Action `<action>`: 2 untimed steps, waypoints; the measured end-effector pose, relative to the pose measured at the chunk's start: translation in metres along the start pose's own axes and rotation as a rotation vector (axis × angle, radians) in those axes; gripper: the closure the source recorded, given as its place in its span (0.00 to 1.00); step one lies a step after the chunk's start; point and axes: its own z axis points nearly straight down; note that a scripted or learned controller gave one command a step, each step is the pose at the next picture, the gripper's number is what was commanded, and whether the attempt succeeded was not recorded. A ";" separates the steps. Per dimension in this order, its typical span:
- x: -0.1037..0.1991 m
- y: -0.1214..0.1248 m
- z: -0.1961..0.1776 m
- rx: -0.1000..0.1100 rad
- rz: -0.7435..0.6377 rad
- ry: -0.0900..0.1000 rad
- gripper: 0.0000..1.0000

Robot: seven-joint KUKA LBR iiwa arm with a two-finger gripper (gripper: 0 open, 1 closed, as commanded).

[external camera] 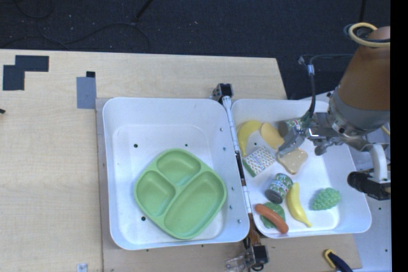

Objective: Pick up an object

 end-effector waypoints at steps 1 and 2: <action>-0.010 0.067 0.138 -0.016 0.002 -0.002 0.00; -0.020 0.111 0.153 0.004 0.000 0.000 0.00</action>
